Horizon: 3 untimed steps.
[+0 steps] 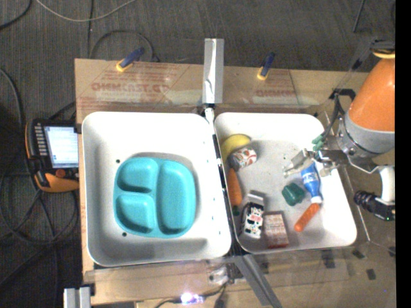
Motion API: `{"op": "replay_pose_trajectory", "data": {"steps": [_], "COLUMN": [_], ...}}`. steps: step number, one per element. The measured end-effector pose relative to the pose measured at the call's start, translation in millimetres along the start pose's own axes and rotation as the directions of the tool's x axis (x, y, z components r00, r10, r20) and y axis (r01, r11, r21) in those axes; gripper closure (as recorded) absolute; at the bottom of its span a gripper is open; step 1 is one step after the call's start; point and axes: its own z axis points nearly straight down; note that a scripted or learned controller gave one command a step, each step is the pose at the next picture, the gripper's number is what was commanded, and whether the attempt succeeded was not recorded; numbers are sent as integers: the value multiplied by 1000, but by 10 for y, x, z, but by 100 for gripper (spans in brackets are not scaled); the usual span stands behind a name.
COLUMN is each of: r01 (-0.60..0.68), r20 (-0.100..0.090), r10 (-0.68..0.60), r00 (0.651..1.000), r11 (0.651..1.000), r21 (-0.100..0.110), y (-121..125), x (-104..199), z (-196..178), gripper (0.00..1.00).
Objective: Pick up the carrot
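Carrot (234, 188) sits in the right bin (334, 239), tucked along that bin's left wall, and it's a slim orange piece, long and narrow, lying roughly near-to-far. Its far end comes up just below a small round can (243, 157), and a yellow rounded item (234, 142) sits just beyond that in the far-left corner. On the near side of the carrot there's a small white carton with dark markings (253, 217), and beside that a brownish box (276, 228).

Over on the right side of the same bin, the gripper (307, 163) is reaching in from the right, with the grey arm and its orange band (379, 98) behind it. It's well apart from the carrot, with bare bin floor between them. Wide or narrow? From this angle I can't tell, and nothing is visibly held in it. Right by it lies a blue-and-white tube (311, 182), a dark green piece (293, 194) just to the tube's left, and a second orange stick with a red end (306, 217) nearer to us.

The left bin (96, 191) holds a turquoise divided tray (156, 196).
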Motion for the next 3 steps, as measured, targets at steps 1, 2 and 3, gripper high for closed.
{"op": "replay_pose_trajectory", "data": {"steps": [1,2,3], "r01": [174,172,219], "r20": [4,5,1], "r10": [-174,-172,-219], "r00": [985,985,976], "r11": [985,985,976], "r21": [-12,-15,1], "y": [-199,-181,-350], "x": [477,476,1267], "z": [1390,1299,464], "gripper": [0,100,100]}}
